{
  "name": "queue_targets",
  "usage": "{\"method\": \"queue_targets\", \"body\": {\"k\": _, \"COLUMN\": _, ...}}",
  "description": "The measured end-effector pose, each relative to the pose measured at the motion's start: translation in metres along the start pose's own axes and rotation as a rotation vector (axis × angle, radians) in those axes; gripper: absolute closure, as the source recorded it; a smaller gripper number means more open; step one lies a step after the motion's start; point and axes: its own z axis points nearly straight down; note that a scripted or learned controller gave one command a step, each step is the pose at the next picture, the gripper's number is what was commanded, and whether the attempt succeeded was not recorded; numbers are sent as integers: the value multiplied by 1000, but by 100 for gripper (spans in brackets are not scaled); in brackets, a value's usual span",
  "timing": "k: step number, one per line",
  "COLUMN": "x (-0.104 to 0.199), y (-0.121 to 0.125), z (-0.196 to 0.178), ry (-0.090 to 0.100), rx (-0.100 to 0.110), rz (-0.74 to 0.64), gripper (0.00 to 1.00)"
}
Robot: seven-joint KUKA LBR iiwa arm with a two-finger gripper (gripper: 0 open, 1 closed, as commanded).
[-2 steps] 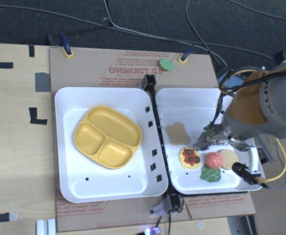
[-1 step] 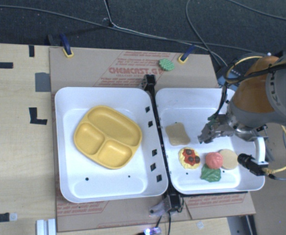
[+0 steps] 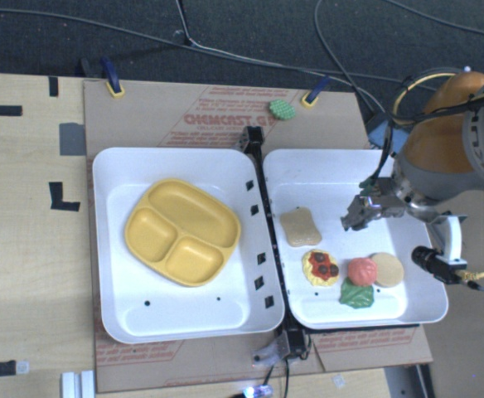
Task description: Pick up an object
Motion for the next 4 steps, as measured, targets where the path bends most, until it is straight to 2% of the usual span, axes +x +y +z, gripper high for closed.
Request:
{"method": "queue_targets", "body": {"k": 1, "x": 0, "y": 1, "z": -42, "ry": 0, "rx": 0, "rz": 1, "gripper": 100}}
{"method": "queue_targets", "body": {"k": 3, "x": 86, "y": 14, "z": -32, "ry": 1, "rx": 5, "rz": -3, "gripper": 100}}
{"method": "queue_targets", "body": {"k": 4, "x": 147, "y": 14, "z": -36, "ry": 3, "rx": 5, "rz": -6, "gripper": 100}}
